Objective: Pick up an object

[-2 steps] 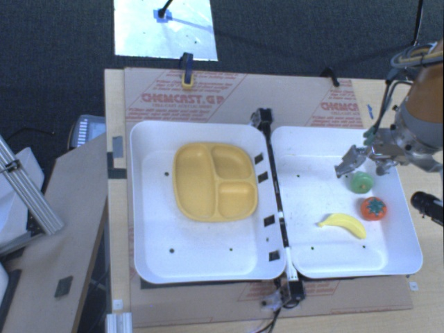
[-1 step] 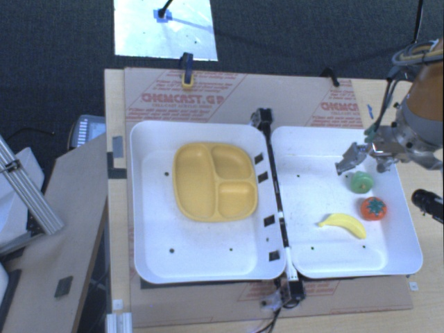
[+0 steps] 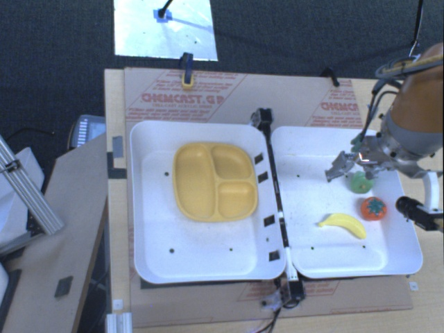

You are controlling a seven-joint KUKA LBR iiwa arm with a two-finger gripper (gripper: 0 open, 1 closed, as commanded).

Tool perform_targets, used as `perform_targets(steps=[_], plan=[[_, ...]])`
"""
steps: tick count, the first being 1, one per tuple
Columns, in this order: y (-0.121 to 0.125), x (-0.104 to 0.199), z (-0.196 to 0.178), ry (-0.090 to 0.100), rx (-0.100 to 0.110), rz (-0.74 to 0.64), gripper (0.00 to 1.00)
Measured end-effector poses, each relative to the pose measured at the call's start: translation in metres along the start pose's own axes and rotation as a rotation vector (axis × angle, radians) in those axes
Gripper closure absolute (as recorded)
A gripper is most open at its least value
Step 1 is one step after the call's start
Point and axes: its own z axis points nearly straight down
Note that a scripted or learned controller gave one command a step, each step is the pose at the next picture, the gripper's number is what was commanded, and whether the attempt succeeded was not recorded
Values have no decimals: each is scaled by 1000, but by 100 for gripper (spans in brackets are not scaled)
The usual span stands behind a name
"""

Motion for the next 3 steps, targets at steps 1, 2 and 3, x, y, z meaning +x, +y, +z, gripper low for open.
perform_targets(steps=[1, 2, 3], plan=[[2, 8, 46, 1, 0, 1, 0], [5, 11, 88, 1, 1, 1, 0], [7, 10, 75, -1, -5, 2, 100]])
